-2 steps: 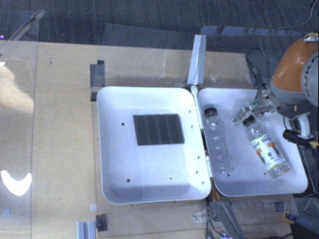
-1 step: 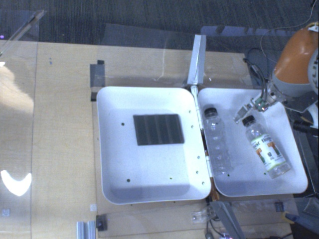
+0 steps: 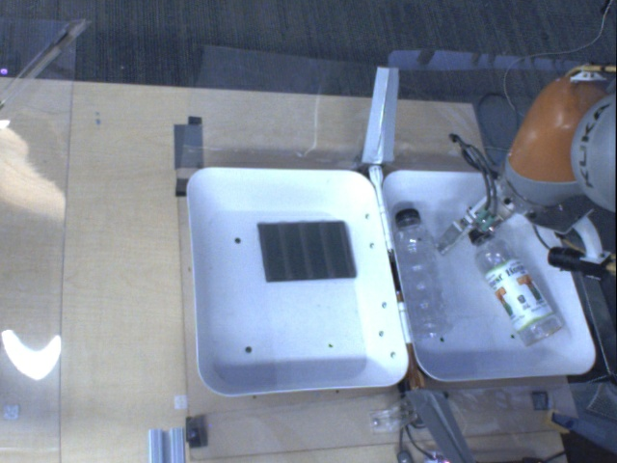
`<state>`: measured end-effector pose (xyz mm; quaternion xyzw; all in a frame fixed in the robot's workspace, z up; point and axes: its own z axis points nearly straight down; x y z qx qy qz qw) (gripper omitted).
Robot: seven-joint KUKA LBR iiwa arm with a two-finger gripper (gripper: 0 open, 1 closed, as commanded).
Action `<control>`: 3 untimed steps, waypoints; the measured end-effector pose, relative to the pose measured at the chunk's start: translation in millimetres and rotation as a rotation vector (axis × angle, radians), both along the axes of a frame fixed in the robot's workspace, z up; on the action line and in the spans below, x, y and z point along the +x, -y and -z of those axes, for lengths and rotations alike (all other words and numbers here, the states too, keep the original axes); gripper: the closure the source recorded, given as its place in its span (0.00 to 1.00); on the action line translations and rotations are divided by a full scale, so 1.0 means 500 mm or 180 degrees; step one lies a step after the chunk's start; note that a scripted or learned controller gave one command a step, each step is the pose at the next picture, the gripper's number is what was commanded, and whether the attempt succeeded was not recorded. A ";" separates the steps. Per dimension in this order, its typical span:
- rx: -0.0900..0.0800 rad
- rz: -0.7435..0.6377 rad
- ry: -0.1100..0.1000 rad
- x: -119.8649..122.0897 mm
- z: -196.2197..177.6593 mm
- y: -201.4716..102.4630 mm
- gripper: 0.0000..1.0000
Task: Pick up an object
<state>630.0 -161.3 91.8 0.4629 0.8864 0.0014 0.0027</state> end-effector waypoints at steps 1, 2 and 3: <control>0.0043 0.0561 -0.0080 0.077 0.008 0.073 0.00; 0.0005 0.0824 0.0008 -0.035 0.007 0.086 0.00; 0.0005 0.0776 0.0000 -0.086 -0.056 0.001 0.00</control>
